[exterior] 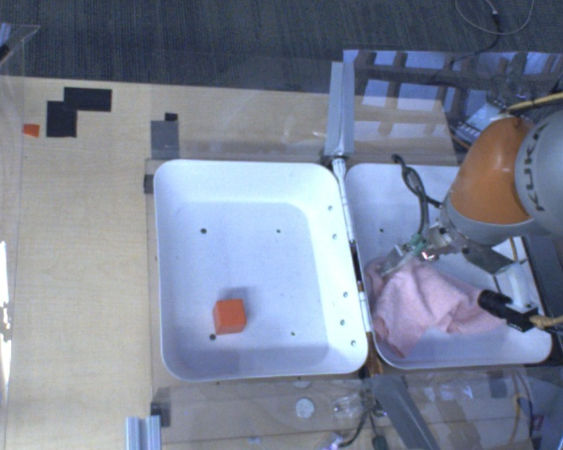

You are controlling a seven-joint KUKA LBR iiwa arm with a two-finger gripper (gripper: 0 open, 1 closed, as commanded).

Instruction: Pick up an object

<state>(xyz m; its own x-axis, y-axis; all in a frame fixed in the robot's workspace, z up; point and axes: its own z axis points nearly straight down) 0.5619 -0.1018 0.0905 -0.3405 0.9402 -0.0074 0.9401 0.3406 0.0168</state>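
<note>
Pink cloth (432, 306), crumpled, lying in the near part of the right bin (385, 190) and still resting on the bin floor. The gripper (408, 251) is down at the cloth's far-left edge, apparently touching it; whether it is closed on the fabric cannot be told from this angle. The arm (502, 181), grey with an orange band, reaches in from the right above the bin. A second candidate, the orange block (230, 316), sits untouched in the near-left part of the left bin (244, 181). Judged progress: approach made and contact likely; a secure hold and the lift remain to be done.
</note>
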